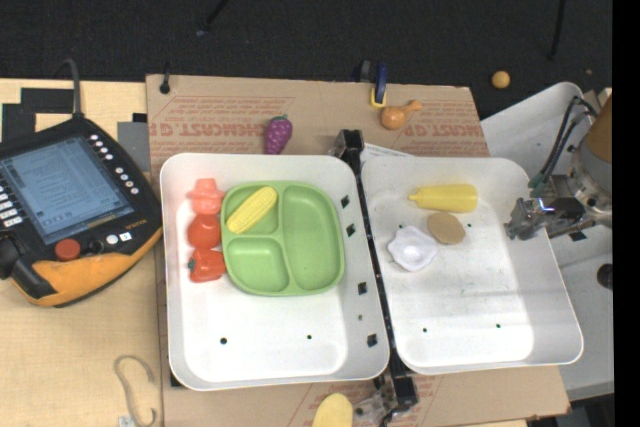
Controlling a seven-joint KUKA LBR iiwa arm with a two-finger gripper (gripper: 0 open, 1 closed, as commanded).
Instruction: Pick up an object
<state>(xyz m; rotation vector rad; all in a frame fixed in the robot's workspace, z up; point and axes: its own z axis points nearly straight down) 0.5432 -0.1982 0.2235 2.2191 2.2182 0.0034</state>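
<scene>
A: Where is the end effector (527, 218)?

B: At the right rim of the right bin (480, 340), just past its edge. It is small and dark against the arm (585, 190); I cannot tell how its tips are set or whether anything sits between them. I would treat it as empty-handed.

A: What could it go for?

B: The nearest choices lie in the upper half of that bin: a yellow piece (444, 197), a tan lump (447, 229) just below it, and a white piece (411, 248) touching the lump's left side. The left bin (260, 355) has a green tray (300, 250) with a corn cob (250, 208) in its upper-left compartment, and red and pink toys (204, 233) beside the tray's left edge.

A: Which would you pick?

B: The yellow piece, I think. It lies apart from the walls with bare floor above it, so a grasp across its short side looks clean. The lump and the white piece touch, so closing on one could nudge the other.

A: Any cautions?

B: Come over the rim before descending, centre above the piece, and lower straight. It looks smooth and rounded, so an off-centre pinch could squirt it sideways.
</scene>
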